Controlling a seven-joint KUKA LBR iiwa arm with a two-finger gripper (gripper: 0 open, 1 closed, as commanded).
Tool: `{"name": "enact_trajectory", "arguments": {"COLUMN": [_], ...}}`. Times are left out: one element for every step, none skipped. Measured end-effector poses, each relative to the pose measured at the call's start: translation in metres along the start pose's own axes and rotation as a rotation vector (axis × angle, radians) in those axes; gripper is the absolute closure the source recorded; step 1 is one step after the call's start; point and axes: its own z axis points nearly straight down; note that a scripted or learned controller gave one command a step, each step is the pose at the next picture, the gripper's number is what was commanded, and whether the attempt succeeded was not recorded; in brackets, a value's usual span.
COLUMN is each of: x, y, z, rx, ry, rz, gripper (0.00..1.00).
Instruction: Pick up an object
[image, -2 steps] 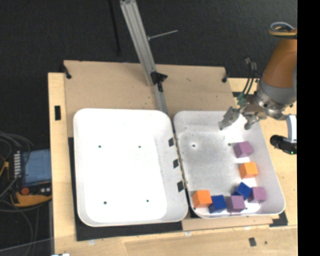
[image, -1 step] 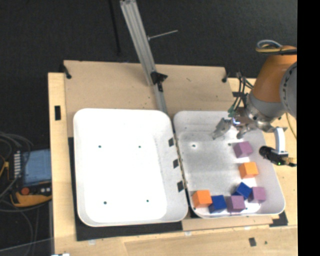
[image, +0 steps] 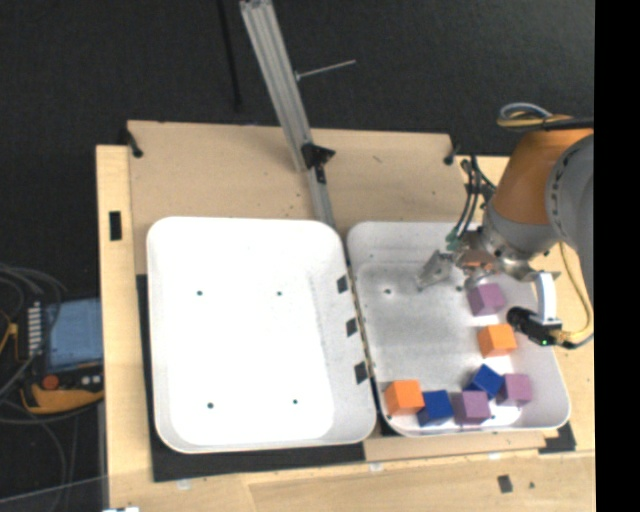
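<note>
The arm (image: 535, 195) came in from the right side, grey with an orange band, and it hung over the right bin (image: 400, 262). Its claw (image: 452, 265) was low over the top part of that bin, near the back wall. The claw was small and partly hidden by the wrist, so I could not tell how it stood or whether it had hold of anything. The nearest block was a purple block (image: 487, 297), just beside the claw, a little below it and to its right. I could not tell if the two were touching. Below that one lay an orange block (image: 497, 339), near the right wall of the bin. The other blocks were well apart from the claw, down along the front edge of the bin. There was a second orange block (image: 404, 396) at the front left, with a blue block (image: 436, 407) touching it. Next to that sat another purple block (image: 472, 405). A second blue block (image: 488, 380) lay just behind it, and a third purple block (image: 518, 388) sat by the right corner. The left bin (image: 250, 330) lay beside the right bin, on the bench (image: 220, 170).
</note>
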Motion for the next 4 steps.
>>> {"name": "enact_trajectory", "arguments": {"x": [-0.001, -0.007, -0.008, -0.009], "y": [0.0, 0.004, 0.012, 0.013], "z": [-0.011, -0.056, -0.103, -0.132], "rx": [-0.002, -0.002, -0.003, 0.0], "ry": [0.001, 0.001, 0.001, 0.002], "rz": [0.004, 0.004, -0.003, -0.004], "gripper": [1.0, 1.0, 1.0, 1.0]}}
